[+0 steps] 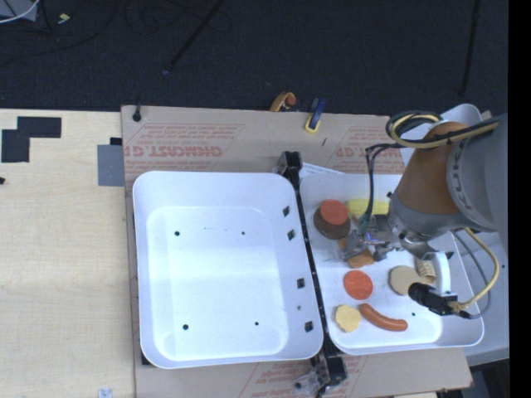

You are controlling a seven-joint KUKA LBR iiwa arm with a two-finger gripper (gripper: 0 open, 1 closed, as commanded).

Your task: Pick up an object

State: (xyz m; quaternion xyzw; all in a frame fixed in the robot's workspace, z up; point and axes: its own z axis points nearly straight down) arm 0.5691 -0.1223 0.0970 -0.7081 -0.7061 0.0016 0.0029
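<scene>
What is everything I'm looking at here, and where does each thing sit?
Left bin: one, white, left half of the bench.
Right bin: one, white, beside it on the right, holding all the small items.
Round cup-like item: one, brown with a red-orange top, upper left of the right bin.
Yellow item: one, just right of it, partly behind the arm.
Red disc: one, middle of the right bin.
Sausage-shaped item: one, red-orange, near the front edge.
Pale yellow lump: one, left of the sausage shape.
Tan round item: one, right of the disc.
Arm: one, grey with an orange band, reaching in from the right.
Gripper: one, low over the right bin.
</scene>
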